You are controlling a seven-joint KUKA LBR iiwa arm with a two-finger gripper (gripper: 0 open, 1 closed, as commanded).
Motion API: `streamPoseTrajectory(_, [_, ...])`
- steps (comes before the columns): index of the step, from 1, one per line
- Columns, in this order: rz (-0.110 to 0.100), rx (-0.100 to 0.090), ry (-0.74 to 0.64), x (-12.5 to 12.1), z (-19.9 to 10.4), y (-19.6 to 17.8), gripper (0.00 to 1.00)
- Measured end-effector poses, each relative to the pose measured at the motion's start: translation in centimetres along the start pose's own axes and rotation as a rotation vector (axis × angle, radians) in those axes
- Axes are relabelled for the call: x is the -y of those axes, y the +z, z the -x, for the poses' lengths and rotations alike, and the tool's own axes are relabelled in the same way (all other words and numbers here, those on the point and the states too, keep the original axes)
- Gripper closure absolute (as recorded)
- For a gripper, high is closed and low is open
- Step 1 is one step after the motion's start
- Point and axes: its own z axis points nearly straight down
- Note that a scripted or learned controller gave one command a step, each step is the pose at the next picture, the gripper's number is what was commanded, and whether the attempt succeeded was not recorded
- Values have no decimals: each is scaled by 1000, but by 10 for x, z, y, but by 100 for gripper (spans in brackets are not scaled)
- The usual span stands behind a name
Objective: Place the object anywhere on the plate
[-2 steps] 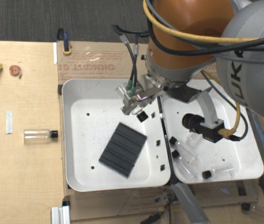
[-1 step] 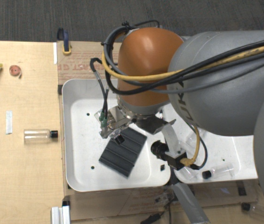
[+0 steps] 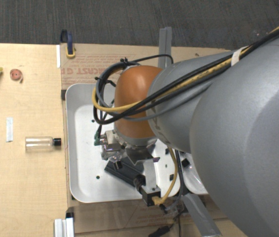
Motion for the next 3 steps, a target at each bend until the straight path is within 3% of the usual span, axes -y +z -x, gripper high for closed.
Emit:
streamPoseTrajectory(1, [3,0,129,-27,109,-132,100])
streamPoseTrajectory(2, [1,-1,-63,9,82,-79,100])
streamPoseTrajectory(3, [0,1,-47,0,-2,-25,100])
